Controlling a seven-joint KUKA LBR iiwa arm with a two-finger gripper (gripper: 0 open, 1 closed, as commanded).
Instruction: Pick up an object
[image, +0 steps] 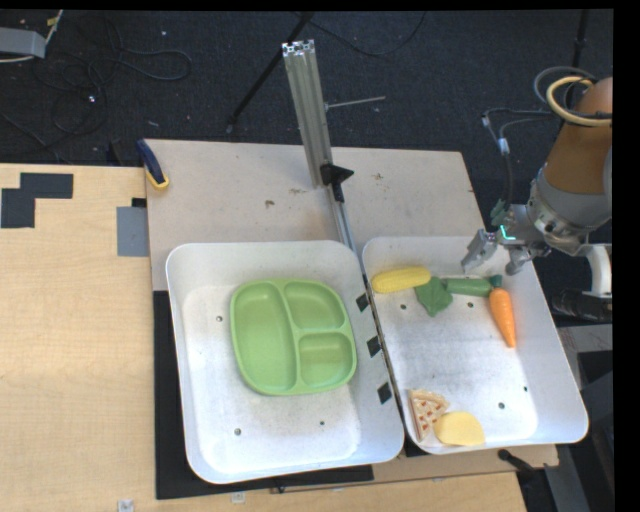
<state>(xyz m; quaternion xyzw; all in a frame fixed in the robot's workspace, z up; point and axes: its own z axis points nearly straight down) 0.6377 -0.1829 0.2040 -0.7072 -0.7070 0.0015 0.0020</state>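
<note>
The right bin (540, 400) holds a yellow corn cob (401, 279) at its far left. Beside the cob lies a green leafy vegetable (447, 292) with a long stem. An orange carrot (503, 316) rests near the right wall, and a waffle-patterned pizza slice (427, 411) and a yellow round piece (459, 429) sit at the near edge. My gripper (497, 254) hangs over the bin's far right corner, just above the green stem's end and the carrot's top. Its fingers are spread and nothing is between them.
The left bin (200, 420) carries a green divided plate (294, 335). An upright aluminium post (310, 110) rises behind the bins. A wooden table surface (70, 340) lies to the left. Black clips (372, 345) join the two bins.
</note>
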